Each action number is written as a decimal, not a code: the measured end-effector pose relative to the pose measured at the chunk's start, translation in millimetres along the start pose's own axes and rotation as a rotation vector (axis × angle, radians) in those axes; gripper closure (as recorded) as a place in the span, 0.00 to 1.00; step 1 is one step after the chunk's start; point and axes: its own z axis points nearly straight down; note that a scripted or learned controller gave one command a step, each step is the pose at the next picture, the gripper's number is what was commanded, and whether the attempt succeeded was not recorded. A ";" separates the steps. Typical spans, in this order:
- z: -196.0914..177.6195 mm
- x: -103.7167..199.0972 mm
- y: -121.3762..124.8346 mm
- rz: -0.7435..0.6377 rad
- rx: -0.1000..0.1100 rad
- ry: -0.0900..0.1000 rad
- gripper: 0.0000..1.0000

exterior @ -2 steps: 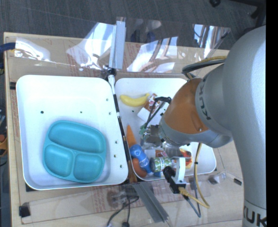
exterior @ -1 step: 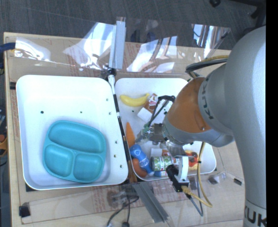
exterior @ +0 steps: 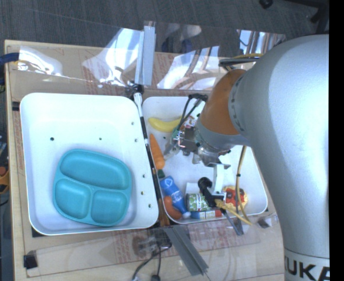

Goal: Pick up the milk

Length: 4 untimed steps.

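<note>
The milk [exterior: 170,189], a small blue container with a white label, lies in the right bin [exterior: 255,183] near its left wall, toward the front. My gripper [exterior: 183,141] hangs over the middle of that bin, behind the milk and apart from it, next to a banana. The wrist and the orange band hide the bin's back right part. I see nothing held at the gripper.
A yellow banana [exterior: 163,123] and an orange carrot [exterior: 156,151] lie along the right bin's left side. A green can [exterior: 196,202] and red and yellow items [exterior: 236,198] crowd its front. The left bin [exterior: 78,113] holds a blue divided plate [exterior: 93,186].
</note>
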 end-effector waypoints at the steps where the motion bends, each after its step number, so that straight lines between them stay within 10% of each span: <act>1: 6.7 19.2 86.6 -0.141 0.034 0.002 0.00; 2: -1.5 22.9 68.0 -0.108 -0.006 -0.005 0.00; 3: -7.9 31.1 64.3 -0.120 0.015 0.010 1.00; 4: -191.9 106.4 48.1 -0.032 0.029 0.025 1.00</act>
